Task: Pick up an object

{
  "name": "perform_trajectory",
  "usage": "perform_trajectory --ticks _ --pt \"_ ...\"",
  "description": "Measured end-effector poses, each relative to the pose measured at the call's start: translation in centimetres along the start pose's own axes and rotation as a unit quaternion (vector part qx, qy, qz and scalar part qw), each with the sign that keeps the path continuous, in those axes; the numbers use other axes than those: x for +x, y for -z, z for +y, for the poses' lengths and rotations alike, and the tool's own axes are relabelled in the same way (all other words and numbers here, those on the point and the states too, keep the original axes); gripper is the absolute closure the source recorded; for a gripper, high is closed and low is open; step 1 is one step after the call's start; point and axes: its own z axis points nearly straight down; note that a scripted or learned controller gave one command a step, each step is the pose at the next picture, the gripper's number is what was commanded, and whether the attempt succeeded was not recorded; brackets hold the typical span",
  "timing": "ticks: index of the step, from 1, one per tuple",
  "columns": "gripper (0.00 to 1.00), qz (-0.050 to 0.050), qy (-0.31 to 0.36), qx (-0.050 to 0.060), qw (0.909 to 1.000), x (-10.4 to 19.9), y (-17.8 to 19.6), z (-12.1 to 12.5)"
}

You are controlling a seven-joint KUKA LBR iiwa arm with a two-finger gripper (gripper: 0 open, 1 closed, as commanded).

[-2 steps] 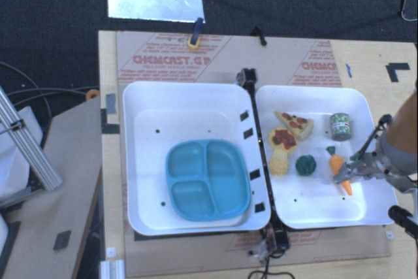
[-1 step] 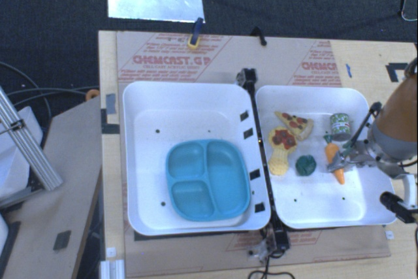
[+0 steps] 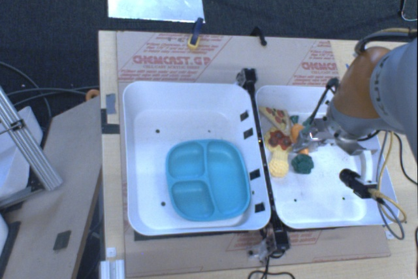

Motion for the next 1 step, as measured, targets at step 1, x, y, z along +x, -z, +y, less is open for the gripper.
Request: perform_trajectory --ticks 1 --pt "1.0 0.001 0.001 -0.004 1.0 8.75 10.59 2.25"
